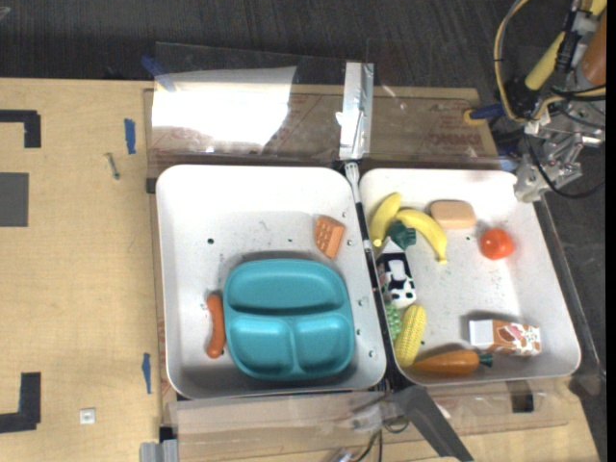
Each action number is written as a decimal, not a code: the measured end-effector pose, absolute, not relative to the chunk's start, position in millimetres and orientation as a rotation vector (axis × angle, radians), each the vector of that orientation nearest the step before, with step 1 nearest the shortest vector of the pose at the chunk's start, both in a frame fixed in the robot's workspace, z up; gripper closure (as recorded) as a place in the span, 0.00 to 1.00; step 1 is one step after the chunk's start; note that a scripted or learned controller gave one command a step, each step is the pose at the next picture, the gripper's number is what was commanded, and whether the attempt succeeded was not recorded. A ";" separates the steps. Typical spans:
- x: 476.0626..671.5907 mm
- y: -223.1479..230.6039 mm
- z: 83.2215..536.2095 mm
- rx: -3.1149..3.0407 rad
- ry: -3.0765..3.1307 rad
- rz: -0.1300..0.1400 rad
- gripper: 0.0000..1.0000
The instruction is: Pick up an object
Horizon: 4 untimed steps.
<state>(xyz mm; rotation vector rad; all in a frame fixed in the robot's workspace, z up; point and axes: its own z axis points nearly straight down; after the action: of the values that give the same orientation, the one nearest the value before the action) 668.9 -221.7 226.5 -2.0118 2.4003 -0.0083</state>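
Even, bright overhead light; strong white glare on the clear plastic sheet (226, 114) behind the bins; shadows soft; picture slightly grainy.

We see two white bins (183, 354) w/ a teal tray (289, 320), orange sausage (216, 325) & orange wedge (328, 235) on the left — right side: yellow bananas (409, 224), tan bread (452, 214), red tomato (497, 244), black-white cow (397, 279), yellow corn (411, 332), orange carrot (445, 362).

Bananas (404, 221), tomato (497, 244) in right bin (549, 287); teal tray (287, 318) left.
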 end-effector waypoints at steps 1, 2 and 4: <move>668.1 -221.2 209.8 -2.285 2.148 0.000 1.00; 668.2 -208.0 211.7 -2.806 1.399 -0.005 1.00; 668.1 -217.3 197.5 -3.026 0.826 -0.006 1.00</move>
<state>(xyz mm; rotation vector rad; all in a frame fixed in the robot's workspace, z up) 668.1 -217.3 197.5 -3.0260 0.8262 -0.0064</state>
